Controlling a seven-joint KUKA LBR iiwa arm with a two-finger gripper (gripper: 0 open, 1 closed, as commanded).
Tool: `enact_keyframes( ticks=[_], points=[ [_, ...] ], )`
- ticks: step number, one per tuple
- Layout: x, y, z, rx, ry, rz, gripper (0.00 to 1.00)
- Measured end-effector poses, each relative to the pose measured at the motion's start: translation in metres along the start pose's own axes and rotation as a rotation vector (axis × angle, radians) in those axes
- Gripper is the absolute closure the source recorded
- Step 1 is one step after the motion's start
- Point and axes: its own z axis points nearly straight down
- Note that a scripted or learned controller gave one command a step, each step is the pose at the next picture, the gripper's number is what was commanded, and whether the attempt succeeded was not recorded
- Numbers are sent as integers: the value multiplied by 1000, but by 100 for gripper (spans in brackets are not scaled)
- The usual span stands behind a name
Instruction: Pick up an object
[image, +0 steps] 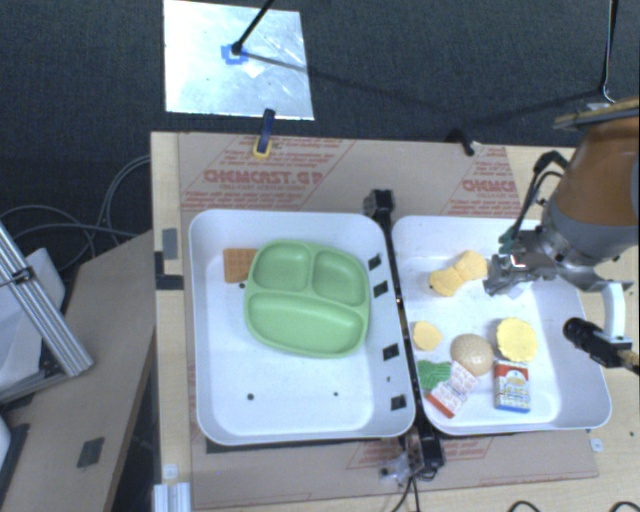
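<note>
The right bin (585, 400) holds several toy foods. A lumpy yellow piece (458, 274) lies at its upper middle and a small yellow round piece (427, 335) near its left wall. A tan bun (471, 351) and a yellow disc (517, 339) sit side by side lower down. Along the front lie a red carton (512, 386), a red-and-white packet (452, 390) and a green piece (432, 373). My gripper (505, 274) hangs over the right bin, just right of the lumpy yellow piece and above the yellow disc. I see nothing held in it.
The left bin (215, 400) holds a green divided plate (306, 297) with a brown cracker (236, 264) at its upper-left edge. A black divider (392, 300) runs between the bins. The arm's grey and orange body (600, 190) covers the right bin's far right corner.
</note>
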Motion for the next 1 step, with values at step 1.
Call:
enact_keyframes(
  ticks=[1],
  points=[
    [54, 4, 9, 2, 3, -4, 100]
  ],
)
